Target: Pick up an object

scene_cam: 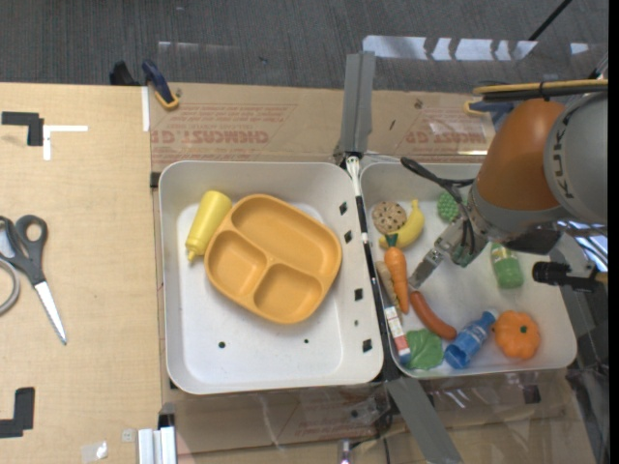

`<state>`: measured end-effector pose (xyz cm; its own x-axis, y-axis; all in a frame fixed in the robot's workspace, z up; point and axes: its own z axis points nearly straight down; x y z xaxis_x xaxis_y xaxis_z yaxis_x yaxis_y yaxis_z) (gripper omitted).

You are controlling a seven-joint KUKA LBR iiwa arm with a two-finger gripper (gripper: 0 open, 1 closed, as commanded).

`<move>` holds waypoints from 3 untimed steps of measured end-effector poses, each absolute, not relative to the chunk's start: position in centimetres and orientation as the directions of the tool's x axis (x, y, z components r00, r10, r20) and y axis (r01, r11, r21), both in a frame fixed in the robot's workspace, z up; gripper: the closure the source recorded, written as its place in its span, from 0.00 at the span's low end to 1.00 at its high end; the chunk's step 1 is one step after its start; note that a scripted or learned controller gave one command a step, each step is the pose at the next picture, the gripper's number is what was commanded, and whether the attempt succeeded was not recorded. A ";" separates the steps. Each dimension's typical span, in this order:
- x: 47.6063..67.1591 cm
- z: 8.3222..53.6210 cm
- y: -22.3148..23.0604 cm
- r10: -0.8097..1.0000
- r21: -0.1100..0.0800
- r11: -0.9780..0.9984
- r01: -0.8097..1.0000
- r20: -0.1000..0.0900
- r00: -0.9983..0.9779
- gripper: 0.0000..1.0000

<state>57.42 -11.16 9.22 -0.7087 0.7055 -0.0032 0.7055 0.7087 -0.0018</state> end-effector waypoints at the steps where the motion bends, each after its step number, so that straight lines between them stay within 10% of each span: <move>1: 65.2 9.3 -10.7 0.774 0.000 0.634 0.774 -0.003 -0.634 0.00; 3: 54.2 9.3 -10.4 0.786 0.001 0.618 0.786 -0.001 -0.618 0.00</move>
